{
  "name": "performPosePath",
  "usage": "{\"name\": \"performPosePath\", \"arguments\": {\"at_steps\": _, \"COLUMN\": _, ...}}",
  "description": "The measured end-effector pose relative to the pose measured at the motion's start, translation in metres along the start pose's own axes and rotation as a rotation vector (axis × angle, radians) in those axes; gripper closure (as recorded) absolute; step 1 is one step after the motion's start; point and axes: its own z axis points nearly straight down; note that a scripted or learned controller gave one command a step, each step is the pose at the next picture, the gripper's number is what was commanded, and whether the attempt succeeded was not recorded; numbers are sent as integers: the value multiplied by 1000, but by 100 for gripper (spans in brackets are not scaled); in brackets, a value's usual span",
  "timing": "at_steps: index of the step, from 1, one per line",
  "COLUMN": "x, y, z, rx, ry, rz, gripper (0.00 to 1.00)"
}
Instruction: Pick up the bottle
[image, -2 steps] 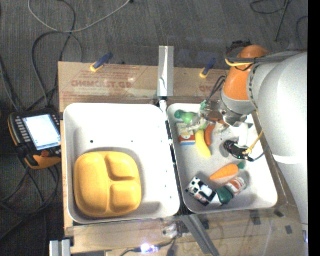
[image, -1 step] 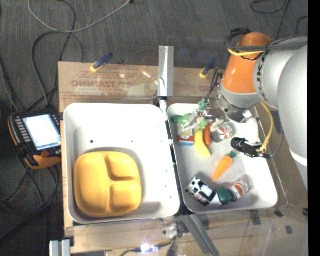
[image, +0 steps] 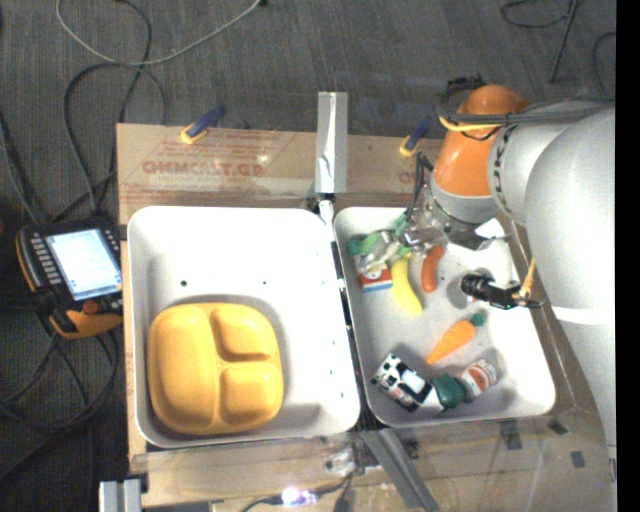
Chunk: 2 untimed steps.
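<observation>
Hovering over the far end of the right bin (image: 545, 400), the pincer (image: 415, 232) seems to be in the approach step; whether it is apart or together, I cannot tell. The bottle (image: 466, 384) lies at the near end beside a cow toy (image: 400, 382), so the next move calls for travelling there. A carrot (image: 455, 338) and banana (image: 405, 288) lie between. A yellow tray (image: 215, 365) sits in the left bin (image: 240, 230).

A single fixed camera is mounted above the worktop (image: 225, 165), angled downward; both bins are framed, the arm (image: 560, 190) at right.
</observation>
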Motion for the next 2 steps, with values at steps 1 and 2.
{"name": "performPosePath", "arguments": {"at_steps": 1, "x": 0, "y": 1, "z": -9, "rx": -2, "ry": -1, "rz": 0, "gripper": 100}}
{"name": "performPosePath", "arguments": {"at_steps": 2, "x": 0, "y": 1, "z": -9, "rx": -1, "ry": -2, "rz": -1, "gripper": 0}}
